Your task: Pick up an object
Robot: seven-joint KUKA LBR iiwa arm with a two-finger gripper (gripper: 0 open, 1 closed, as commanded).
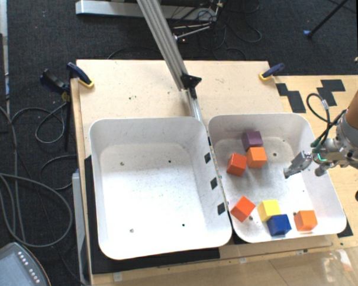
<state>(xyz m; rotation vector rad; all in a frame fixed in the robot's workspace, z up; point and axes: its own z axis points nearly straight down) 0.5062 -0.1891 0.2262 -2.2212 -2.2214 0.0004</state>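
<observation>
White plastic forms the two shallow bins set side by side on the tabletop [135, 82], and the right bin [323, 180] is taken as the landmark. Inside it seven small blocks are seen. A purple block [252, 138] lies toward the far wall, with an orange block [257, 157] touching its near side and a red-orange block [237, 164] just beside that, toward the left bin [110, 190]. Along the near wall a second red-orange block [243, 208] lies closest to the left bin, followed by a yellow block [268, 209], a blue block [279, 225] touching the yellow one, and another orange block [305, 220] nearest the right-hand wall. The end effector [294, 167] is held above the right side of the bin, over bare floor between the two groups of blocks and apart from all of them. No block is seen between its parts; whether it is open or closed cannot be told. A grey metal pole [166, 42] slants down from beyond the tabletop's far edge to the gap between the bins. Yellow and blue clamps [80, 75] are fixed at the tabletop's far corners.
</observation>
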